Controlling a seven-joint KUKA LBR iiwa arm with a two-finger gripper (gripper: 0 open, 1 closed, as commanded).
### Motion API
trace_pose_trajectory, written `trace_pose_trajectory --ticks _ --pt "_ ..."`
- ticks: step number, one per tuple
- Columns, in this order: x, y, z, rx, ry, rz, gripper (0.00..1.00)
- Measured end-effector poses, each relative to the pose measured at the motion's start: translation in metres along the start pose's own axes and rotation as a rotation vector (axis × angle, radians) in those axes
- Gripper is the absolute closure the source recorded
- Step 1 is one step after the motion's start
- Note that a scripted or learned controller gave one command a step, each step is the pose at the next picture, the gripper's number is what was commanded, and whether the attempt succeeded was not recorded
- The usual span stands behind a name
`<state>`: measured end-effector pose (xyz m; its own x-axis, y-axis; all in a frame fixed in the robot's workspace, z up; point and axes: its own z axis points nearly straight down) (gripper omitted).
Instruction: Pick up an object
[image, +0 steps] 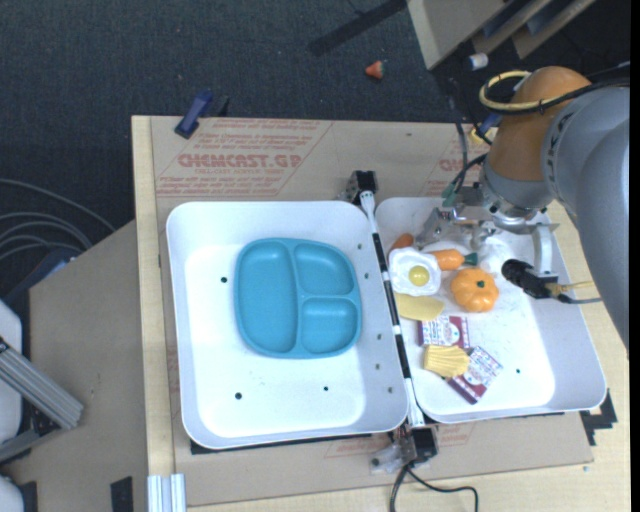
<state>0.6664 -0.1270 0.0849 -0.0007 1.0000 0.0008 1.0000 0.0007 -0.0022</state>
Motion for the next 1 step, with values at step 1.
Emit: trace_pose_trajectory --ticks 1 --pt "0.0164 0.0001 -0.0002 0.000 0.000 0.000 0.00"
